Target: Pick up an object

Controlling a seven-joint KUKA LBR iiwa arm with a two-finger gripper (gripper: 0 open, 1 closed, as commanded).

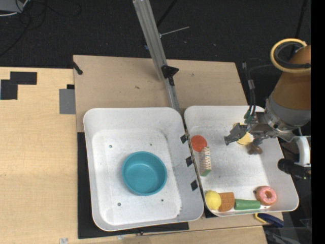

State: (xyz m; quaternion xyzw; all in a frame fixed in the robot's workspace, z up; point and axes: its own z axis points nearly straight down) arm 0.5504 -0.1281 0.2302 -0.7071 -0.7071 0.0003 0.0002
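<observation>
My gripper point(245, 140) hangs over the upper right part of the right bin point(223, 121), below the grey arm with its orange band. Its two dark fingers point(233, 136) stand spread apart, so it is open. A small yellow object point(245, 139) lies between them; I cannot tell whether they touch it. Further left in the same bin lie a red-orange ball point(198, 143) and a pale striped piece point(205, 161). Along the bin's front edge sit a yellow lemon point(213, 200), an orange-brown block point(226, 201), a green piece point(247, 204) and a pink donut point(265, 195).
The left bin point(101, 126) holds a teal bowl point(144, 173). A slanted metal rail point(155, 39) runs down to the divide between the bins. Black clips point(189, 160) sit on the shared rim. Bare floor shows in the middle of the right bin.
</observation>
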